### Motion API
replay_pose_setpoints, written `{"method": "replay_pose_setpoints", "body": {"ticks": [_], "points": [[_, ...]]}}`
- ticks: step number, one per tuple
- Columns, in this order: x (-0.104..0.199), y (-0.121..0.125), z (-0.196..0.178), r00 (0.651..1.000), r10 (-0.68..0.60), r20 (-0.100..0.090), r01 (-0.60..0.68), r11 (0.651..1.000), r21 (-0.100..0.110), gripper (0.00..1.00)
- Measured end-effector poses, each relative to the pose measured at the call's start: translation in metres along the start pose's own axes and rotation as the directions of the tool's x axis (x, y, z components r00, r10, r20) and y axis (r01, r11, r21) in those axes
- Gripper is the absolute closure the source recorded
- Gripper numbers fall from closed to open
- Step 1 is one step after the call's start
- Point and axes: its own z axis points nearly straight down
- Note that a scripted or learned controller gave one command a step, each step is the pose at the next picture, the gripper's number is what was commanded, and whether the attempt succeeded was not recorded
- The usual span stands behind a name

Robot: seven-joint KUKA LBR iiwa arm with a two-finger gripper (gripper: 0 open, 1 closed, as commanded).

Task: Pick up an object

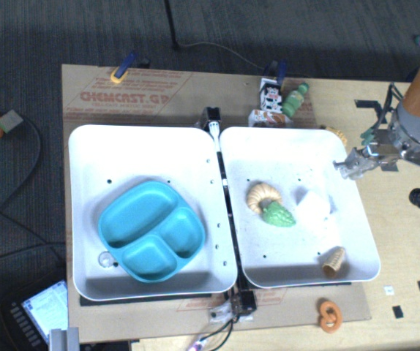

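Claw point(350, 164) over right bin point(356, 269) rim, grip state unclear; green toy point(279, 215) inside bin

Lab — bench point(195, 93), twin bins point(93, 145)

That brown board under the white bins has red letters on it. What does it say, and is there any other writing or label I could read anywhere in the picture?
"CHEMCAST GP", red letters on the brown board, upper left; a smaller line beneath is too blurred to read.
The small packet behind the right bin: printed, but too small to read.
The device at bottom left: screen content unreadable.
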Motion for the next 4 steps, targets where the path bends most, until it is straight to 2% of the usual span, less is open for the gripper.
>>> {"method": "replay_pose_setpoints", "body": {"ticks": [1,2,3,4], "points": [[0.001,0.102,0.020,1.000,-0.001,-0.001,0.001,1.000,0.000,1.00],[0.000,0.102,0.020,1.000,-0.001,0.001,0.001,1.000,-0.001,0.00],[0.036,0.053,0.142,1.000,-0.001,0.000,0.001,1.000,-0.005,0.00],[0.069,-0.019,0.123,1.000,0.000,-0.001,0.000,1.000,0.000,0.00]]}}
